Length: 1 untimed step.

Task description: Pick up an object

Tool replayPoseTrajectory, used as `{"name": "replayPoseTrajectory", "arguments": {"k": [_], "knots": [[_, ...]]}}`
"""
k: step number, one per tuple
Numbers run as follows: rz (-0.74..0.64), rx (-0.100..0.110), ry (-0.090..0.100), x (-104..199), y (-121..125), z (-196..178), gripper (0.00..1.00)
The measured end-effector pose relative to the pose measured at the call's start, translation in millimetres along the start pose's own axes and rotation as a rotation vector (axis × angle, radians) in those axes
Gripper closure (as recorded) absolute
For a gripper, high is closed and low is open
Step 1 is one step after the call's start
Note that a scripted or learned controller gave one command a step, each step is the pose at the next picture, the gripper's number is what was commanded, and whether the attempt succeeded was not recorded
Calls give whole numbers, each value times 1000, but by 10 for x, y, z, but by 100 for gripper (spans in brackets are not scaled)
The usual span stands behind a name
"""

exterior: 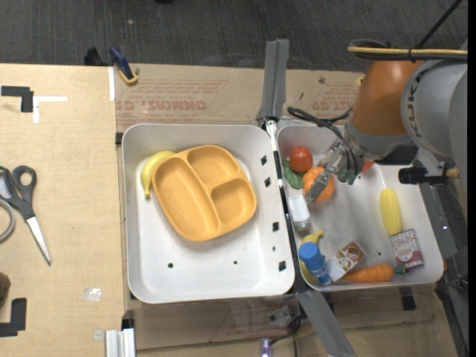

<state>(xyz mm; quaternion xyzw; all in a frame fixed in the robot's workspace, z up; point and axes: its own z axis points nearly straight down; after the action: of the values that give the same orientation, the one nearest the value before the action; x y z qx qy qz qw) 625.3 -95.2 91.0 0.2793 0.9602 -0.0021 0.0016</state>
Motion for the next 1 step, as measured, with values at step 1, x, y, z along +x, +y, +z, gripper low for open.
{"name": "replayPoseTrajectory", "arguments": {"k": [1], "knots": [[-3,2,1,-1,5,-65,100]]}}
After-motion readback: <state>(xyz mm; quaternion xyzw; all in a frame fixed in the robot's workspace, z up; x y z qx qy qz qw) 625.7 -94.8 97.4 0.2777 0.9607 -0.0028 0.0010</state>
